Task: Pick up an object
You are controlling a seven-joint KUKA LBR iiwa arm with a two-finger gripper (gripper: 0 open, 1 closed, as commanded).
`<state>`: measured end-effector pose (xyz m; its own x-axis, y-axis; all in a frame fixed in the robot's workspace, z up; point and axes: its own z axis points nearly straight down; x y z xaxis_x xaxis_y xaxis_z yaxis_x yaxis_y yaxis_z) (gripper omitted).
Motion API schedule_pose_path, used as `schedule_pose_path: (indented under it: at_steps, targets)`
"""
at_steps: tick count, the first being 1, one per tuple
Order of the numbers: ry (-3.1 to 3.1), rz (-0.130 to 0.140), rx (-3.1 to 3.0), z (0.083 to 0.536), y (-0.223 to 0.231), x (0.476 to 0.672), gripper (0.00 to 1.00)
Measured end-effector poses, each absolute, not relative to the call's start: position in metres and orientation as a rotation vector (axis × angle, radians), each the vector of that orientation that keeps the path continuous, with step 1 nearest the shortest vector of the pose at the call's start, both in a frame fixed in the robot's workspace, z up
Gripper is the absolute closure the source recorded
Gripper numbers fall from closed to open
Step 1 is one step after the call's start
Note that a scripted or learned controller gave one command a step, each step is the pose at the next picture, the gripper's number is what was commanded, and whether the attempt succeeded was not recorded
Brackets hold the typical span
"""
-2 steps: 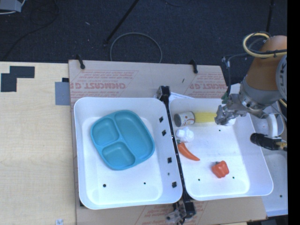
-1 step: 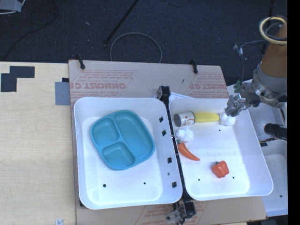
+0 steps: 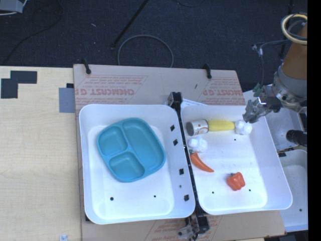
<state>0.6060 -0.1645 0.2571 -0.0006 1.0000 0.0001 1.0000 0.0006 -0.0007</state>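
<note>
The right bin (image 3: 271,185) holds several small things. A small silver can (image 3: 197,127) lies on its side at the far end, with a yellow corn-like piece (image 3: 220,126) to its right and a white ball (image 3: 244,127) beyond that. A white crumpled lump (image 3: 198,144) sits near the divider, an orange chilli-shaped piece (image 3: 201,163) lies below it, and a red pepper (image 3: 235,181) sits toward the front. My gripper (image 3: 253,111) hangs over the bin's far right corner, just above and right of the white ball, with nothing visibly held.
The left bin (image 3: 100,200) carries a blue divided plate (image 3: 130,149). A black divider (image 3: 183,154) runs between the bins. Cardboard (image 3: 150,87) lies under both. A light wooden bench top (image 3: 35,159) extends to the left, and the arm's orange band (image 3: 297,59) rises at the right.
</note>
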Motion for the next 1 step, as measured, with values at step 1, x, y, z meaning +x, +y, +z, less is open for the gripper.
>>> schedule_pose_path:
  at_steps: [1]
  targets:
    - [-2.223, 0.001, -2.214, 0.2609, -0.1164, 0.5994, 1.00]
